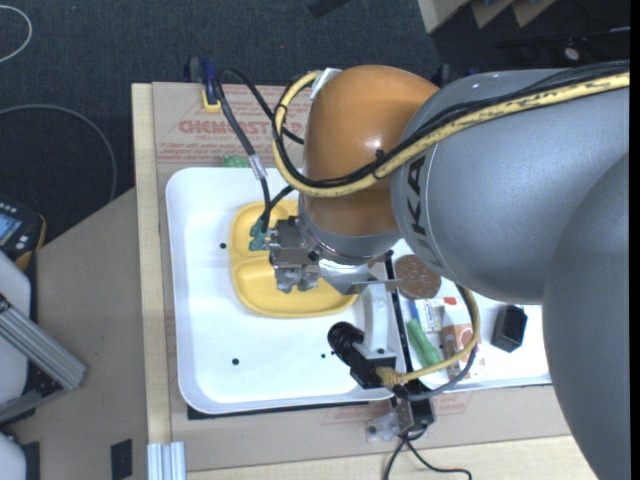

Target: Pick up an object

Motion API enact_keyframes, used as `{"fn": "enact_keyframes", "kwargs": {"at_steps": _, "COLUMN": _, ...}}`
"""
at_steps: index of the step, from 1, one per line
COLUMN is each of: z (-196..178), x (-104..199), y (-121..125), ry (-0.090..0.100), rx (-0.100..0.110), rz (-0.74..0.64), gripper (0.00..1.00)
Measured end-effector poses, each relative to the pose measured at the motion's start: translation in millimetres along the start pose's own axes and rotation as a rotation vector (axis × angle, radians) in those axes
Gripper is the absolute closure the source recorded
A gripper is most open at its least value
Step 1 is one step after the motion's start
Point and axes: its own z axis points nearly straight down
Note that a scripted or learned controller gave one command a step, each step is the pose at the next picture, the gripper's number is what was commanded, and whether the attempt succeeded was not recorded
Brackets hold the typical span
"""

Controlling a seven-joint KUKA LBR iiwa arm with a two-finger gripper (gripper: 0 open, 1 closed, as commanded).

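A yellow, bowl-like object (262, 290) lies in the left white bin (215, 368), near its middle. My gripper (293, 280) hangs straight over the right part of this yellow object, close to or touching its surface. The wrist and the orange band above it hide the object's right side. Nothing is seen held.
The right bin (500, 373) holds a brown round disc (420, 278), a green pen-like stick (421, 346), a small black block (509, 328) and several other small items, mostly hidden under the arm. A small green thing (235, 161) sits at the left bin's far rim.
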Motion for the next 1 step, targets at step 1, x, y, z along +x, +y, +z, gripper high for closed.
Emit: {"fn": "enact_keyframes", "kwargs": {"at_steps": 1, "z": -107.1, "x": 32.6, "y": 40.7, "ry": 0.003, "rx": -0.017, "rz": 0.005, "gripper": 1.0}}
